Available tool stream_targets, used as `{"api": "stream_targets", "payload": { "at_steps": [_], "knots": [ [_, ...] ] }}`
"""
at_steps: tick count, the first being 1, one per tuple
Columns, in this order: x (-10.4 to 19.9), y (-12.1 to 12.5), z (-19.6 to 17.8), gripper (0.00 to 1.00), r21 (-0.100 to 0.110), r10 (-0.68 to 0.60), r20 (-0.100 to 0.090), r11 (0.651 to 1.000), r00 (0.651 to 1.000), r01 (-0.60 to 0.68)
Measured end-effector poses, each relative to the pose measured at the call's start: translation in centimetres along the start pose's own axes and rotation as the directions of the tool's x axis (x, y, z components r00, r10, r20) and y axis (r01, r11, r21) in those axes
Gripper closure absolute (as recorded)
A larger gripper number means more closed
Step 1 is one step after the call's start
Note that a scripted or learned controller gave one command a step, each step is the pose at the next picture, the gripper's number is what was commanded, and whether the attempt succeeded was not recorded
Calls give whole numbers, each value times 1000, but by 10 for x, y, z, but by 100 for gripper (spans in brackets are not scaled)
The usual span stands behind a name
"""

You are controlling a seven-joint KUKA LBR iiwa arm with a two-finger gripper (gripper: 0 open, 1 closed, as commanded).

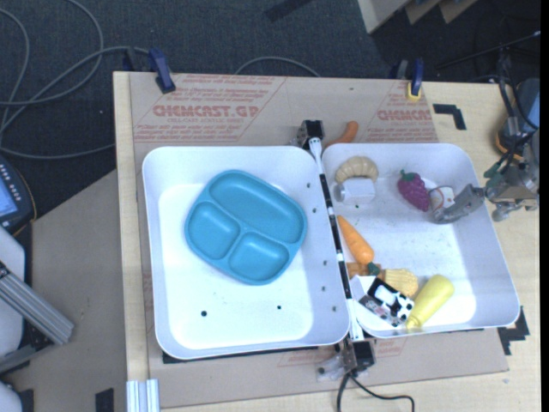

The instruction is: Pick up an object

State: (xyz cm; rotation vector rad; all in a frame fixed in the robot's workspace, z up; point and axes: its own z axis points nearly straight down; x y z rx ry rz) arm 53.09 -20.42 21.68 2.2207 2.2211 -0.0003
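the purple grapes (414, 190) lie in the right bin (489, 256), just beside the gripper (449, 209), whose grip i cannot tell. the left bin (171, 256) holds a blue divided plate (246, 226). both sit on a brown printed board (223, 106) over dark carpet (60, 101) with cables (51, 54).

Bench (257, 101) is a pale wood-look board with red CHEMCAST print on its protective paper, sitting on dark grey carpet (214, 15). Two blue clamps (160, 69) pin its back edge. Grey cables (51, 67) snake over the carpet left of the bench, and a metal rail (34, 307) sits off its front-left corner. Lighting's even, pretty soft.
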Motion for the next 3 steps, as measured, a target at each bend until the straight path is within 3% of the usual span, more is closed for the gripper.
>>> {"api": "stream_targets", "payload": {
  "at_steps": [1, 2, 3],
  "knots": [
    [31, 70, 76, 0, -3, -6, 0, 1000, 1000, 6],
    [36, 123, 132, 0, -4, -8, -16, 1000, 1000, 8],
    [30, 120, 121, 100, -3, -6, -2, 1000, 1000, 6]
  ]
}}
